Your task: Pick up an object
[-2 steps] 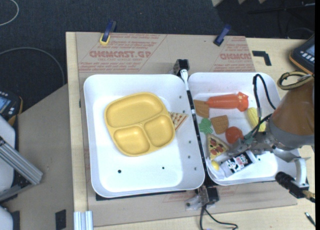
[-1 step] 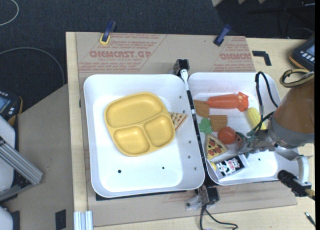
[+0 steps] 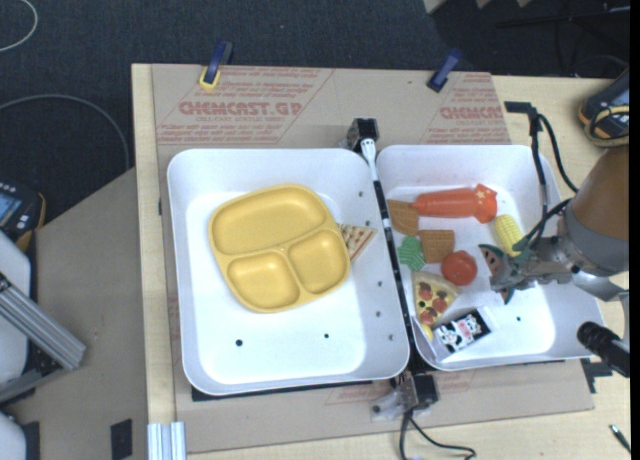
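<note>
1. The grey arm reaches in from the right, its gripper (image 3: 503,276) low inside the right bin (image 3: 530,333), just beside a red tomato (image 3: 460,268); whether the claw is open or closed cannot be made out.
2. Around it lie an orange carrot (image 3: 455,203), a yellow corn cob (image 3: 509,232), a brown toast slice (image 3: 437,245), a green leafy piece (image 3: 411,251), a pizza slice (image 3: 433,300) and a black-and-white printed carton (image 3: 462,332), its lettering too small to read.
3. The left bin (image 3: 285,353) holds a yellow compartment plate (image 3: 277,246), with a waffle wedge (image 3: 357,239) touching its right edge.
4. Red print on the cardboard sheet (image 3: 330,98) beneath reads "CHEMCAST"; a blue-and-yellow clamp (image 3: 213,67) grips its far edge.
</note>
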